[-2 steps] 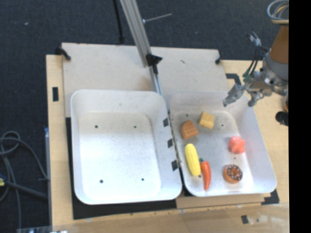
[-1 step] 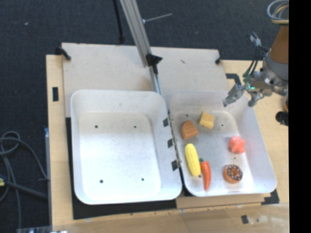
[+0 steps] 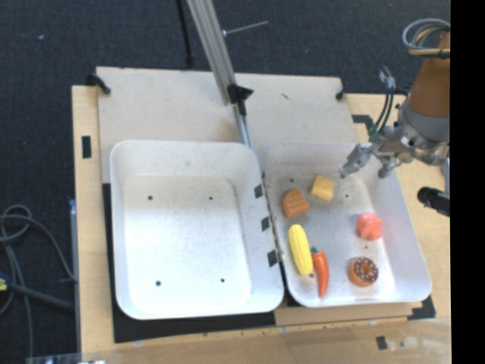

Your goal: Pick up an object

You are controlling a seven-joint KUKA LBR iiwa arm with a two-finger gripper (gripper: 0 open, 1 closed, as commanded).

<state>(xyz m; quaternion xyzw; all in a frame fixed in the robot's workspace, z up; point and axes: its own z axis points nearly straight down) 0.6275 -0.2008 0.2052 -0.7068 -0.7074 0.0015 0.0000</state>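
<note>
Yellow, the small block [image 3: 322,189] lies near the far edge of the right bin [image 3: 409,241], just beside the open, empty claw [image 3: 369,163]. Descend squarely over it and close only once both fingers straddle it.

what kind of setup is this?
Likely a lab bin-picking test bench: two white bins on a board, toy food such as a corn cob, and the gripper above the right bin.
</note>
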